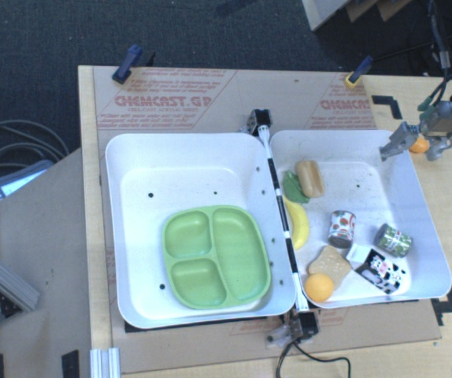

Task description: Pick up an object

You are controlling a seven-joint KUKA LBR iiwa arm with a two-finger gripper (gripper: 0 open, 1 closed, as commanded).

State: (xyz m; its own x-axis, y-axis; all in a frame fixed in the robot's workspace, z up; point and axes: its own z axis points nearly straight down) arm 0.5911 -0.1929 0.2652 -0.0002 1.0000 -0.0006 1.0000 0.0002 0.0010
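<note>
A grey robot arm's gripper (416,142) hangs over the far right corner of the right bin (415,211), its two fingers spread apart around a small orange object (420,143) seen in the gap; whether the fingers actually press on it cannot be told. Below, along the bin's left wall, lie a bread roll (310,178), a green leafy piece (293,187) and a banana (297,223). Toward the near edge sit a small printed can (341,229), a green-labelled can (394,240), a cracker (330,264), an orange (319,287) and a black-and-white cow toy (383,272). The left bin (131,179) carries a green divided plate (215,256) near its front right corner.
</note>
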